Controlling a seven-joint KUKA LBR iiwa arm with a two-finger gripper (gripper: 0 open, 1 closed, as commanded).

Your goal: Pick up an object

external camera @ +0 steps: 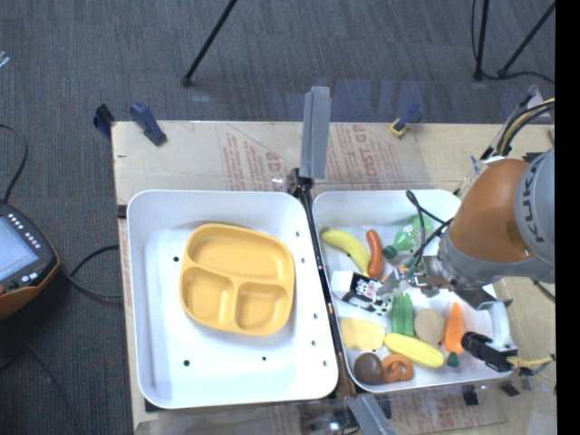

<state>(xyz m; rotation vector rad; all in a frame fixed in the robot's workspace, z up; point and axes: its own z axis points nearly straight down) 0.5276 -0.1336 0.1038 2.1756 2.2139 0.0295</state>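
My gripper point(400, 281) hangs low over the middle of the right bin point(362, 203), below the orange band of the arm point(489, 217). It sits just above a black-and-white patterned carton point(366, 292) and a green cucumber point(401, 316). Around it lie toy foods: a yellow banana point(346, 246), a red sausage point(374, 252), a green piece point(403, 238), a pale yellow lump point(362, 334), a long yellow piece point(414, 350), a carrot point(453, 327), a beige potato point(428, 326), a brown ball point(367, 367) and a pretzel point(397, 368).
In the left bin point(154, 333) lies a yellow divided plate point(238, 279). A grey upright post point(315, 139) stands behind the wall between the bins. Blue clamps point(147, 122) sit on the cardboard at the back left.
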